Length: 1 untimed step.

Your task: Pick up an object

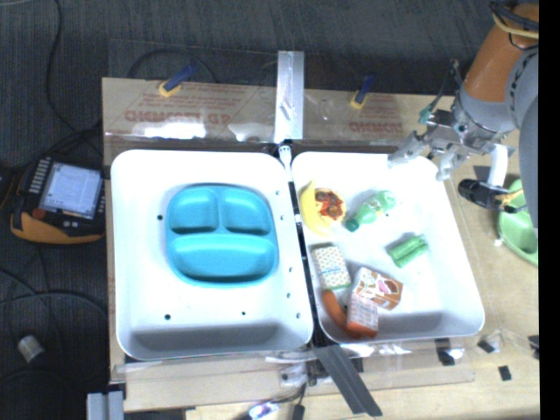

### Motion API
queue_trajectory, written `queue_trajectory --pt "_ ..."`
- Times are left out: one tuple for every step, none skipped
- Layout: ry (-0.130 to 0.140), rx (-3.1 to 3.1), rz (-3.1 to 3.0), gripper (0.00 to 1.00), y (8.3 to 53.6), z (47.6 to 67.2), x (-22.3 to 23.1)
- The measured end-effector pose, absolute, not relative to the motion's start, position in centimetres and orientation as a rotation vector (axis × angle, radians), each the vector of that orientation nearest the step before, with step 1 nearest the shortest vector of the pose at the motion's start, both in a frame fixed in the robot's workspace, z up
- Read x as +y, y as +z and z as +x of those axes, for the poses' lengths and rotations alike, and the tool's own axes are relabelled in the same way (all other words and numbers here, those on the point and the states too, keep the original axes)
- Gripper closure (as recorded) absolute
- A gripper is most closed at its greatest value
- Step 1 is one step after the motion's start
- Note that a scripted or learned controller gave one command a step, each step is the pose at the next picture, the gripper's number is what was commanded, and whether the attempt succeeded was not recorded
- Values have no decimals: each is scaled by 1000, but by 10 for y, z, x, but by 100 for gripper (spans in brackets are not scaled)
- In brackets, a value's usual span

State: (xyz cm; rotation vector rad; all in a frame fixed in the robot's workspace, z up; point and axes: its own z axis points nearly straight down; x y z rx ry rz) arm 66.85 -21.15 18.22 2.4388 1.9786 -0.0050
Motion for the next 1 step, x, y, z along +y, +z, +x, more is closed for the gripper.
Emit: queue_trajectory --pt "-2 2205 2242 0 103 602 -174"
